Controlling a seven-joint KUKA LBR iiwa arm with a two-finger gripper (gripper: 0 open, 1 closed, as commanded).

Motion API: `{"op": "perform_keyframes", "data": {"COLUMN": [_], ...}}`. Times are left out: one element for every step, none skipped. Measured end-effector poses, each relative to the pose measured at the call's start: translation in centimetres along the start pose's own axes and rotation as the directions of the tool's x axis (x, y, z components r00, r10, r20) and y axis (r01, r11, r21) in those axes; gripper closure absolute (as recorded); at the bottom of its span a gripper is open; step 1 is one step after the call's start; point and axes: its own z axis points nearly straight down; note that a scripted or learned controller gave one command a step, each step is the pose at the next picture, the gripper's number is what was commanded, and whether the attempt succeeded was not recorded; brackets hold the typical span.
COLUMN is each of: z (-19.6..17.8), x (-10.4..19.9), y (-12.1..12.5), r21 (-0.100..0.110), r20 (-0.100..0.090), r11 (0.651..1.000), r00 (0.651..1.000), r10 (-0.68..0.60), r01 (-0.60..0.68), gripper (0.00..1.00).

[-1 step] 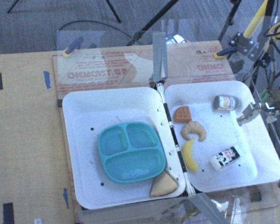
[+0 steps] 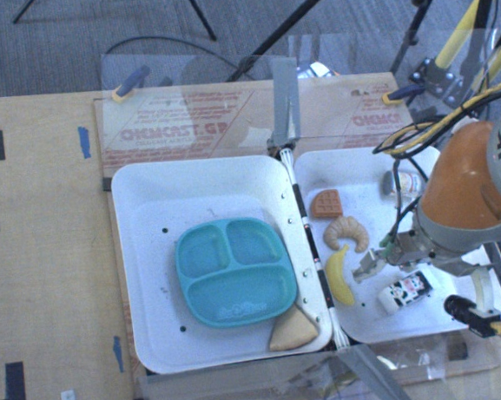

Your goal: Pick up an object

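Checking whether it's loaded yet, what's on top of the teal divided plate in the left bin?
The teal plate shows three bare compartments. A tan wedge lies beside its lower right corner in the left bin; what the plate covers is hidden.

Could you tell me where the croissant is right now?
The croissant lies in the right bin, between the waffle above and the banana below.

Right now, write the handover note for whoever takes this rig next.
Hand: low over the right bin, just right of the banana, below the croissant; nothing seen between its fingers.
Right bin also holds a waffle and a small black-and-white toy.
Left bin: teal divided plate, tan wedge at its front corner.
Done: nothing lifted yet.
Left: grasp one object and lift it.
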Motion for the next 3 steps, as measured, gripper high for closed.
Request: {"op": "perform_keyframes", "data": {"z": [2.2,2.2,2.3], "x": [-1.7,-0.6,-0.9], "y": [9.4,9.3,16.3], "r21": [-0.003,-0.002,-0.003], "r20": [0.001,0.0,0.002], "r11": [1.0,0.995,0.957], "r00": [1.0,0.995,0.957], "r10": [-0.013,-0.095,-0.29], "r01": [0.013,0.095,0.29], "gripper": [0.0,0.0,0.0]}}
